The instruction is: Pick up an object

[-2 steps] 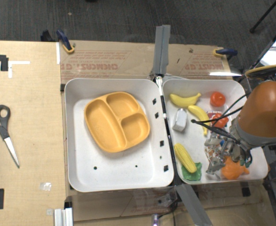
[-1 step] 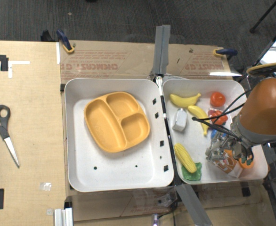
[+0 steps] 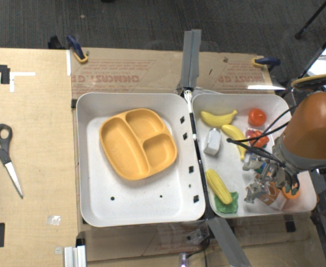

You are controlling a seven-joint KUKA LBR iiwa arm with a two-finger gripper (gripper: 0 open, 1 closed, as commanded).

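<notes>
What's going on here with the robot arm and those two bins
A grey robot arm with an orange band is reaching into the right bin, its gripper low among the toy food near the front right corner. Bananas, a tomato, a corn cob and a white block lie nearby. I can't tell if it has anything. The left bin holds a yellow divided plate.

gripper [image 3: 265, 183] – finger position indiscernible amid cables and clutter. orange item [image 3: 290, 192] beside it partly covered, identity unclear. scissors [image 3: 5, 154] cut off at left edge – handles incomplete.
</notes>
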